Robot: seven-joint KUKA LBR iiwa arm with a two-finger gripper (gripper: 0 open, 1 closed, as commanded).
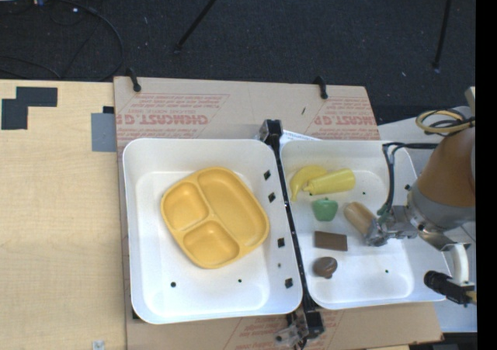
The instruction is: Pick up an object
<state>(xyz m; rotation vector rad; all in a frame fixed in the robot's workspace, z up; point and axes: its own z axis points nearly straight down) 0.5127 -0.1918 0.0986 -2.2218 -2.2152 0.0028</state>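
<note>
The gripper hangs low in the right bin; I cannot tell its grip. A tan cylinder lies just beside it, a brown block a little further off.

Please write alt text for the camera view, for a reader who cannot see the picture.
Seen from above, a robot gripper reaches from the right into the right white bin, beside a tan cylinder. That bin also holds a yellow banana, a green pepper, a brown block and a round brown piece. The left white bin holds a yellow divided plate.
</note>
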